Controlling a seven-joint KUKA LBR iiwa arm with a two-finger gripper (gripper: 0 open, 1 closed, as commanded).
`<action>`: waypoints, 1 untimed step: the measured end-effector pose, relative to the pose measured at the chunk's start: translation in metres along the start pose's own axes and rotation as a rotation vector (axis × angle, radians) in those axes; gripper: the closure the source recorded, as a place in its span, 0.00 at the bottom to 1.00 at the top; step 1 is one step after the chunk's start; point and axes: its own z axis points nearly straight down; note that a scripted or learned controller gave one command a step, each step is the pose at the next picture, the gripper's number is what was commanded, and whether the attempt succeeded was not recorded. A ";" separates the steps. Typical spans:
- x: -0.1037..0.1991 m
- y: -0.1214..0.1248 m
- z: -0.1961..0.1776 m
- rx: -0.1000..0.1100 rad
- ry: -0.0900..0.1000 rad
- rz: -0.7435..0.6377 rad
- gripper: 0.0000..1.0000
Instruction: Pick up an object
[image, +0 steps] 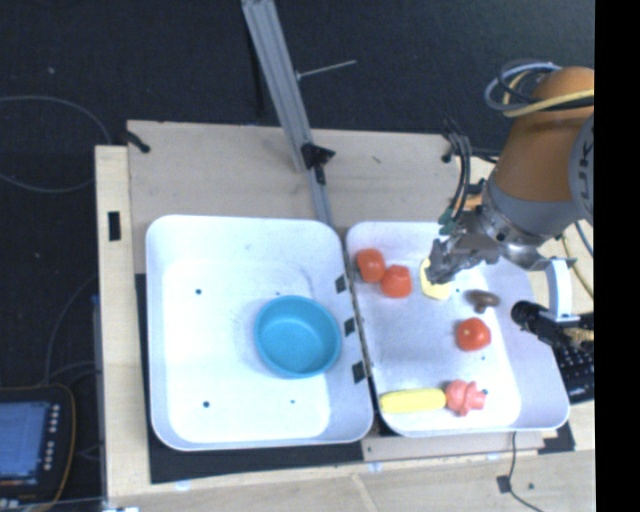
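Hovering end effector (447, 262), seemingly touching yellow object (436, 288)

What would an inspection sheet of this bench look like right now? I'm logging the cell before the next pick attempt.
Surface: wooden bench bearing a left bin and a right bin, both white, side by side.
Job's things: right bin holds two orange-red pieces, a red ball, a small brown item, a yellow banana-like piece, a pink toy and a pale yellow item.
Clutter: blue bowl in the left bin.
Hand: hand low over the pale yellow item; grip cannot be judged.
Cables: loops on the arm; thin wire on the floor.
Surroundings: dark floor, metal rail, screen device.
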 end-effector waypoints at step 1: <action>0.045 0.025 0.017 -0.001 -0.002 0.002 1.00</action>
